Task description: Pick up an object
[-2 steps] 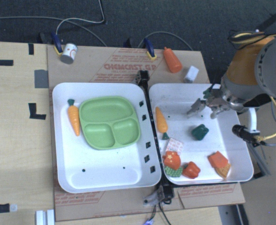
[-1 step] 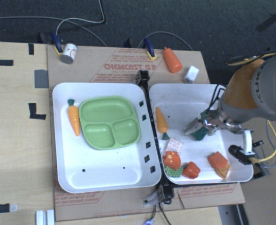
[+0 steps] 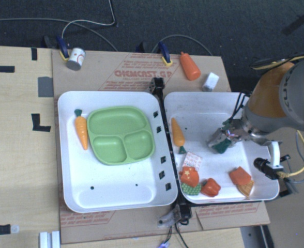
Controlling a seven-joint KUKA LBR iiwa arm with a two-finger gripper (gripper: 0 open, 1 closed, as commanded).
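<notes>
The step in hand looks like grabbing a small dark green thing (image 3: pixel 222 146) in the right white plastic bin (image 3: pixel 203 105). To do it well, I think the arm should come straight down, close gently around the middle, and lift slowly so nothing slips.

I will use the green plastic tray with three sections (image 3: pixel 122 134) as my landmark. It is smooth, shiny and rounded, and it lies in the left white plastic bin (image 3: pixel 110 195). Just left of the tray lies a small orange toy carrot with a green top (image 3: pixel 81 130), long and pointy. Right of the tray, across the black clips between the bins, lies a second orange carrot-shaped toy (image 3: pixel 178 132), close to the bin wall. Below it sit a small white packet with red print (image 3: pixel 192 160), a round red toy on a green checked base (image 3: pixel 190 178) and a red toy pepper (image 3: pixel 210 187). Further right lies an orange wedge-shaped toy (image 3: pixel 242 180).

Far right of the tray, the grey metal gripper (image 3: pixel 222 140) is low in the right bin. Its fingers are right at the dark green thing, but I cannot tell if they are clenched or released. Both bins rest on a flat brown cardboard surface (image 3: pixel 126 74)
</notes>
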